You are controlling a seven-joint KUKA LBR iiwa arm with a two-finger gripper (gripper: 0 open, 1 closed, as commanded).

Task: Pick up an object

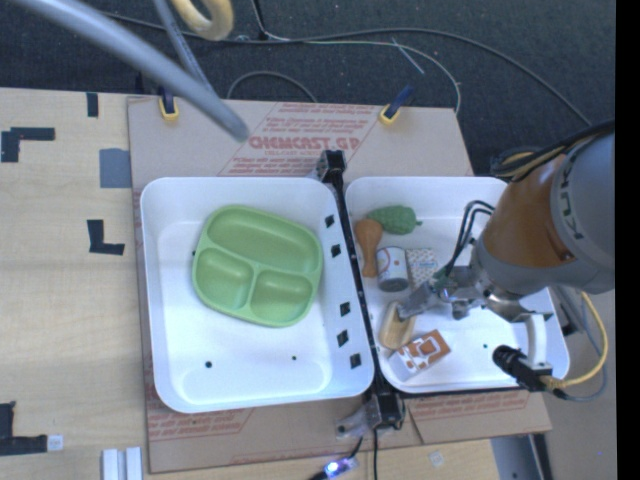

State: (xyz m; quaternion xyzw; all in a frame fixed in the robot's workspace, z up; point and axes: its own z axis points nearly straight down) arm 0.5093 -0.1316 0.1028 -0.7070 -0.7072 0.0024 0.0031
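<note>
My gripper (432, 296) low in right bin (480, 373), hanging over small clutter. Grip state: cannot tell. Nearest target, small cylinder (392, 268) beside bin divider (345, 258): looks light, rigid, probably slick; take across its round sides.

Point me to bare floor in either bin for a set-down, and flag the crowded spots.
Left bin: a wide bare strip runs along its near wall, below the green tray; a thinner one runs left of the tray. Right bin: crowded along the divider, where small items cluster beside the gripper. Some bare floor lies near its bottom wall.
</note>
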